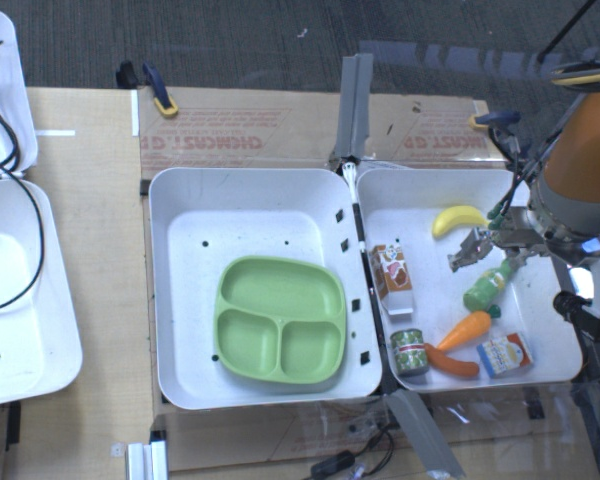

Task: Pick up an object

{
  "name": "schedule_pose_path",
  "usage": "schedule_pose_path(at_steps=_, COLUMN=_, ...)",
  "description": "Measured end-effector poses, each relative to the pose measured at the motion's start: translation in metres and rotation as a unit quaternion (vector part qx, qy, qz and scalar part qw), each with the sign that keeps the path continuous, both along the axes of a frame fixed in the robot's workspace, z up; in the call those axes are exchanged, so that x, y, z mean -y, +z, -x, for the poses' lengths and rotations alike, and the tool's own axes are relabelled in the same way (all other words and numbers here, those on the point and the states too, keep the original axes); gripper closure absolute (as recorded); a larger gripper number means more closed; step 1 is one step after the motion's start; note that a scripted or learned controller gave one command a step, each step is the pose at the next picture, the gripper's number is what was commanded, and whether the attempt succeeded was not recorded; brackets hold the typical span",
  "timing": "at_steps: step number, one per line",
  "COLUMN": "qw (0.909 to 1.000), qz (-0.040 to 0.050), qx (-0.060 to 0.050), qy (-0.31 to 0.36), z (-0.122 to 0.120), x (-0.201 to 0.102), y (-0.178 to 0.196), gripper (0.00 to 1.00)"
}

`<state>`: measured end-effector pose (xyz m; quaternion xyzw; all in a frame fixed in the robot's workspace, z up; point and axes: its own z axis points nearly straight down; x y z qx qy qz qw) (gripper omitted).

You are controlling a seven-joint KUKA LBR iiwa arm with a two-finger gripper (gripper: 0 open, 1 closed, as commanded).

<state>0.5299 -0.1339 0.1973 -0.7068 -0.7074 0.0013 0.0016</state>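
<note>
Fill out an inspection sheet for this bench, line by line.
Surface: left bin and right bin side by side on cardboard.
Job's things: banana, green bottle, carrot, sausage, carton, can, snack pack, all in the right bin.
Clutter: green divided plate in the left bin.
Grippers: gripper above the right bin, beside the bottle.
Cables: black cable at far left.
Surroundings: clamp on the bench's back edge.

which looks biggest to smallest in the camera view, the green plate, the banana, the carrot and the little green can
1. green plate, by far the largest
2. banana and carrot: they look about alike, so I won't rank them
3. green can, smallest
</note>
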Motion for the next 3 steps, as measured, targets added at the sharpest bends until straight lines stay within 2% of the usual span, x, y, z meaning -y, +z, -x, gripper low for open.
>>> schedule_pose_path(at_steps=1, qw=0.9999, qz=0.0007, qx=0.002, qy=-0.016, z=-0.0983, x=0.0224, y=-0.1058, gripper=0.00)
schedule_pose_path(at_steps=2, qw=0.9999, qz=0.0012, qx=0.002, qy=-0.015, z=-0.0985, x=0.0226, y=-0.0967, gripper=1.00)
schedule_pose_path(at_steps=3, qw=0.9999, qz=0.0012, qx=0.002, qy=-0.015, z=-0.0985, x=0.0226, y=-0.0968, gripper=0.00)
